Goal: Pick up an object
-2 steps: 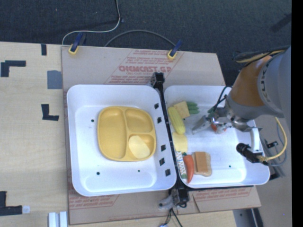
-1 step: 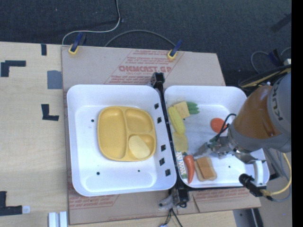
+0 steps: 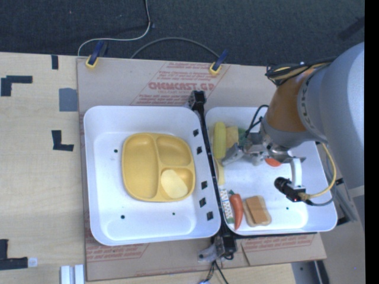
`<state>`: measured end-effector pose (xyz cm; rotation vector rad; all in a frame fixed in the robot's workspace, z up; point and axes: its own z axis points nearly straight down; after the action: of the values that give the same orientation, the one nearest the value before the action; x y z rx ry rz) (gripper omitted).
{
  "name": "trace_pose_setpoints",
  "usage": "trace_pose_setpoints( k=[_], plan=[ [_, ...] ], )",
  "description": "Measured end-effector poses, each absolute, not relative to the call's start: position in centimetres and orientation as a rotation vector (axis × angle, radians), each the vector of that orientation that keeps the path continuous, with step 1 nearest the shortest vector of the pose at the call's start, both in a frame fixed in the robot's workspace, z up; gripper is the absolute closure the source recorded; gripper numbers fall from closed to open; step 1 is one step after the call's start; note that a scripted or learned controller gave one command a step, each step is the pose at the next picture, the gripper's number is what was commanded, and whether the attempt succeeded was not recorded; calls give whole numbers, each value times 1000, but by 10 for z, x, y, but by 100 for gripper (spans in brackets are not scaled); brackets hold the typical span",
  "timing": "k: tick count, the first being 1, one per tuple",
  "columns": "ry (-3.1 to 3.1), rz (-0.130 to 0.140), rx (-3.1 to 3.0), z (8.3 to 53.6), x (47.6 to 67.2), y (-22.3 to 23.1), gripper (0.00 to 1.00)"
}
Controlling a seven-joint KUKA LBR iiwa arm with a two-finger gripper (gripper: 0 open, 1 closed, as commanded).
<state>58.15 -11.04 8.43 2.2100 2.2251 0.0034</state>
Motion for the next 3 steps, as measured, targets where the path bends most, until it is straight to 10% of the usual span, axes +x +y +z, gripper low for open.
trace_pose_setpoints(
  k=[1,3],
  plan=[
    [2225,3,2214,120,641,-99,0],
    [2205,6,2205,93,650,-105,0]
  ],
)
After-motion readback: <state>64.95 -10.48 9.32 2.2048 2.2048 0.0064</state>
